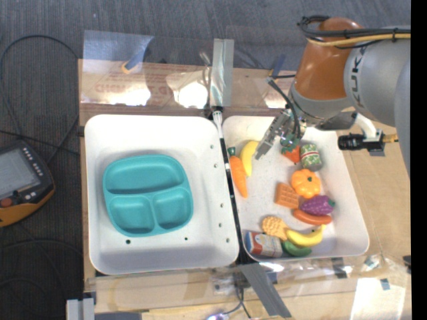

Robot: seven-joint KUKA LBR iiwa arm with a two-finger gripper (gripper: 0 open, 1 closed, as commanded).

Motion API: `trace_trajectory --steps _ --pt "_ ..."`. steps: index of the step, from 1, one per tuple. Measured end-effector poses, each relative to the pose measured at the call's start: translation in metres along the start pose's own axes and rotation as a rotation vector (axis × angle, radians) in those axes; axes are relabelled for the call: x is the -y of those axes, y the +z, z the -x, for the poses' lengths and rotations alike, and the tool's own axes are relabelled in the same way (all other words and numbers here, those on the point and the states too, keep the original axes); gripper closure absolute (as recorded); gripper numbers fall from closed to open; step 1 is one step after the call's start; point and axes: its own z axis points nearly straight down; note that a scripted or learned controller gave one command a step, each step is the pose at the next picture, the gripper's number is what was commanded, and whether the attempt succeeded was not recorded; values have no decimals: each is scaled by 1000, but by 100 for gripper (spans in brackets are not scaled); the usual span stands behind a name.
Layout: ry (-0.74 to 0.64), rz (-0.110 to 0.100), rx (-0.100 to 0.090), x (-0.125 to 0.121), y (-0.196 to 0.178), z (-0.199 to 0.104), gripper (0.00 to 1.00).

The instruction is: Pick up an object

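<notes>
The gripper (pixel 275 139) hangs open and empty – just beside it lies a yellow banana (pixel 249 157), probably light, stiff and smooth, best taken across its middle.

Likely a robotics lab, taped cardboard bench (pixel 167 79), teach pendant (pixel 20 179), loose cables (pixel 40 52) on carpet

Teal divided tray (pixel 147 193) in the left white bin (pixel 100 242); handheld pendant (pixel 20 179) on the floor, far left.
</notes>
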Motion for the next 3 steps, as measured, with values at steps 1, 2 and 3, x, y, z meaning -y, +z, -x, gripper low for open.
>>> trace_trajectory --steps 1,2,3 --pt "-230 1 -2 65 64 -35 100" --pt "-136 2 2 4 -71 -20 100" --pt "-68 2 1 -23 -72 5 100"
